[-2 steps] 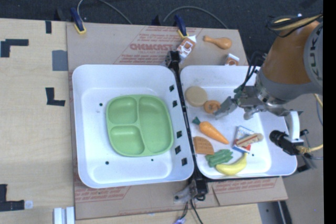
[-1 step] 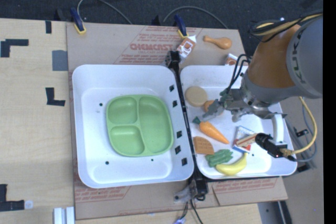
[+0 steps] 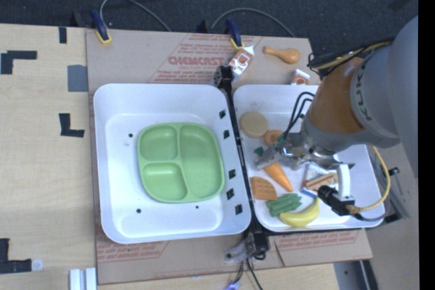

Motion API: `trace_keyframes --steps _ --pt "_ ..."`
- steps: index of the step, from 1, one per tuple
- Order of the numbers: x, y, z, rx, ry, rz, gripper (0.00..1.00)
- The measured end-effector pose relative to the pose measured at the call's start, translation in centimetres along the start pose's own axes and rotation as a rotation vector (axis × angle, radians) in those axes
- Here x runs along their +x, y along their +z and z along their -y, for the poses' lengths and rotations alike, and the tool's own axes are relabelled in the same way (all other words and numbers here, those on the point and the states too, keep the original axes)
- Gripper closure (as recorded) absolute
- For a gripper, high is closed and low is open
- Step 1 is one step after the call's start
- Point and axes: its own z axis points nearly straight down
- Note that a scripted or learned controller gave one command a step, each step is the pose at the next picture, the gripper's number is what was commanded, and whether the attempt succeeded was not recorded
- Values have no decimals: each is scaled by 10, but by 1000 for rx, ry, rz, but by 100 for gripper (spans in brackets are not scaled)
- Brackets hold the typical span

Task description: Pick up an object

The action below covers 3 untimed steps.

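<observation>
Two shallow white bins are being shown side by side on a cardboard-covered surface (image 3: 197, 54), viewed from above at a slant. A green divided plate (image 3: 181, 162) is lying alone in the left bin (image 3: 112, 146). The right bin (image 3: 268, 95) is holding a scatter of toy food: a tan round disc (image 3: 253, 123), an orange carrot (image 3: 279, 176), a brown bread-like piece (image 3: 262, 188), a green vegetable piece (image 3: 284, 203) and a yellow banana (image 3: 301, 214), the last two touching near the front wall. The grey arm (image 3: 380, 95) with its orange band is being reached in from the right, with the end effector (image 3: 293, 151) lowered among the pieces, just above the carrot. Whether the end effector is released or clenched cannot be told; its tips are hidden in the clutter. An orange toy (image 3: 281, 53) is lying outside, beyond the right bin.
</observation>
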Motion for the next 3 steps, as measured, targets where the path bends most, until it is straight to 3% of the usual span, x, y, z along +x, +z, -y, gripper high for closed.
trace_keyframes --steps 1,2,3 --pt "8 3 32 -8 0 3 0" --pt "8 4 1 -3 1 1 0" --pt "8 -6 0 -5 1 3 100"
